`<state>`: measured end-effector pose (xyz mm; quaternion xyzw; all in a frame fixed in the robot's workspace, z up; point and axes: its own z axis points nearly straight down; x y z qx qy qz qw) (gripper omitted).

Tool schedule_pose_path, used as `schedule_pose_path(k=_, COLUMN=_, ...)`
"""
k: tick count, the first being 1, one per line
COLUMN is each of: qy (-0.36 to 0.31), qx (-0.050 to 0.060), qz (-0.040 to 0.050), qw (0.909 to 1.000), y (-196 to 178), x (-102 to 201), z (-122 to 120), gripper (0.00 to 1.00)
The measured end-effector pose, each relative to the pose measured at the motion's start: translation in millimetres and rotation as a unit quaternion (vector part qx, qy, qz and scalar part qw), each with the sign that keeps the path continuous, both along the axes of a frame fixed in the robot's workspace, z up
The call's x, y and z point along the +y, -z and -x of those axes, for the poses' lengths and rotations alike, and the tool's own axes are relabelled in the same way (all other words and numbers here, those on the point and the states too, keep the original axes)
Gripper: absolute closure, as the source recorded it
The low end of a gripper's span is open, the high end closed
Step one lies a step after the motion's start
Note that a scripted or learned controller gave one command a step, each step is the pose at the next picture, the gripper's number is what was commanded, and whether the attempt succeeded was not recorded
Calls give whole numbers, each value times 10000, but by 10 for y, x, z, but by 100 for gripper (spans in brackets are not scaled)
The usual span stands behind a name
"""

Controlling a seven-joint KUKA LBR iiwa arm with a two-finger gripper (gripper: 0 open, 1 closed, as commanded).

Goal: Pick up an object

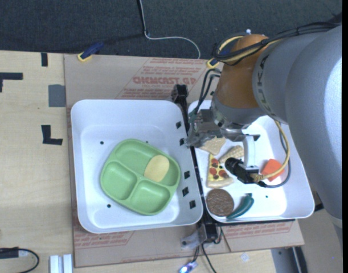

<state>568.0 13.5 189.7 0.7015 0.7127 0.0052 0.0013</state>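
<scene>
arm: we see the grey arm reach in from the right, over the right bin.
claw: the gripper hangs low by the bins' shared wall; open or closed, we cannot tell.
task items: pizza slice, brown disc, green pepper, orange piece, all lying in the right bin.
left bin: the left bin holds a green divided plate bearing a yellow piece.

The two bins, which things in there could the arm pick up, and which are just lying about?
Pickable things, right bin: pizza slice, brown round patty, green pepper, orange piece, cracker.

Just lying about: green divided plate with a yellow piece in the left bin, cardboard sheet, white cable.
</scene>
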Motion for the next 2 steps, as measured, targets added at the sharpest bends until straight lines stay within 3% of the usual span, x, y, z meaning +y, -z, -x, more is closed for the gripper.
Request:
schedule_pose_path(k=1, qy=16, qx=-25, qz=-6, qw=10000, y=-1484, x=694, z=384, gripper=100)
schedule_pose_path(k=2, qy=62, qx=-2, qz=12, qw=10000, y=-2455, x=606, z=824, gripper=100)
